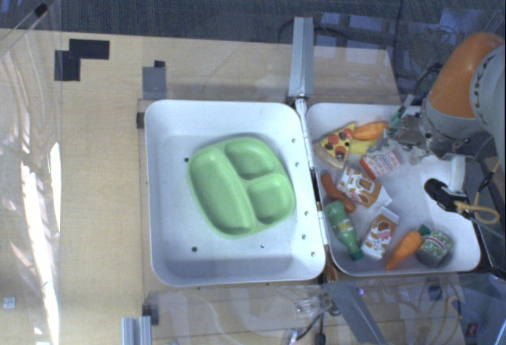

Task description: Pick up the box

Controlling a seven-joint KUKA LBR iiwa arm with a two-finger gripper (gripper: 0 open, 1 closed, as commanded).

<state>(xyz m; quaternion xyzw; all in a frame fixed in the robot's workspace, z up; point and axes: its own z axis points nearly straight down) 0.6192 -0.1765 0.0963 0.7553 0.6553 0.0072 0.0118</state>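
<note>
Approach step: pincer (395, 132) low over right bin (466, 260), finger state unclear; box (383, 164) just below-left. Next: descend, grip.

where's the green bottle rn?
In the right bin, against its left wall near the front, the green bottle lies beside a small box, just below a sausage.

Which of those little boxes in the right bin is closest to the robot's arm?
The upper box, right beside the arm near the pizza slice. The other two boxes lie lower.
</note>
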